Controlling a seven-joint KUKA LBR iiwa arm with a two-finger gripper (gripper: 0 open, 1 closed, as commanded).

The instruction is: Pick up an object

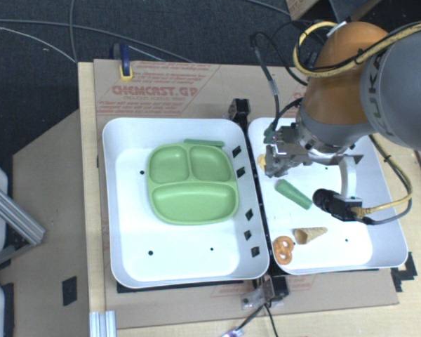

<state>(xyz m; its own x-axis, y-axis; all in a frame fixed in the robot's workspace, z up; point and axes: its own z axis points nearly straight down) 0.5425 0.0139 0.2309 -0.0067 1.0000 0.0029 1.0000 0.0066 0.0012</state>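
1. The gripper (274, 160) hangs over the far left part of the right bin (361, 255), close to the wall it shares with the left bin (189, 248). The wrist covers it from above, so I cannot tell whether it is clenched or released
2. The things to pick lie in the right bin. A green block (293, 194) lies aslant just below and to the right of the gripper; whether they touch cannot be told. A tan cone (310, 234) lies on its side nearer the front, and a pretzel (283, 248) sits just beside it near the front left corner
3. A green divided plate (193, 184) lies flat in the left bin, towards its far side
4. The arm (344, 83) overhangs the far half of the right bin and hides the floor there. The shared wall, with a row of small black tabs (247, 216), stands just left of the gripper
5. Bare white floor lies in front of the plate and to its left, and in the right bin to the right of the cone, towards the front right corner
6. The bench (91, 188) shows as a pale border around both bins, with a blue clamp (125, 60) at its far edge
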